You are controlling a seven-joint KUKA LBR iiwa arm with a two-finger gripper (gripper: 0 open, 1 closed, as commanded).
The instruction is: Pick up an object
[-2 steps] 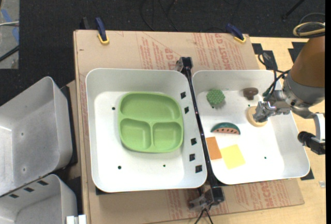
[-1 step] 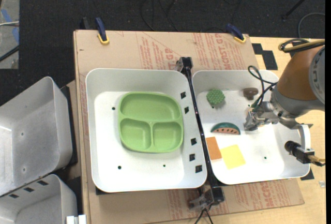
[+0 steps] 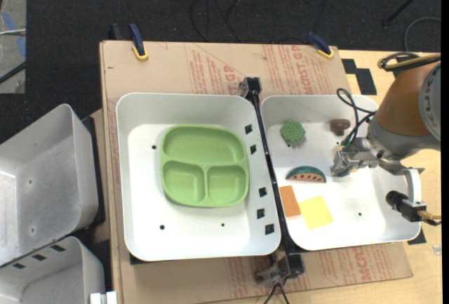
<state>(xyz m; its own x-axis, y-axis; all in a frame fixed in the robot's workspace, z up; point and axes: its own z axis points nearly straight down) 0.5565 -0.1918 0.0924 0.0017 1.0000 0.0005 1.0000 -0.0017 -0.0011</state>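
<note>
Here the tool, grip unclear, hovers just right of the watermelon slice.

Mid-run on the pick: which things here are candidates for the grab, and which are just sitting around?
Candidates, all in the right bin near the gripper:
green bumpy ball
watermelon slice
yellow square
orange block
brown piece

Just lying about:
green divided plate in the left bin
spare white bins beside the bench
clamps on the board
</note>
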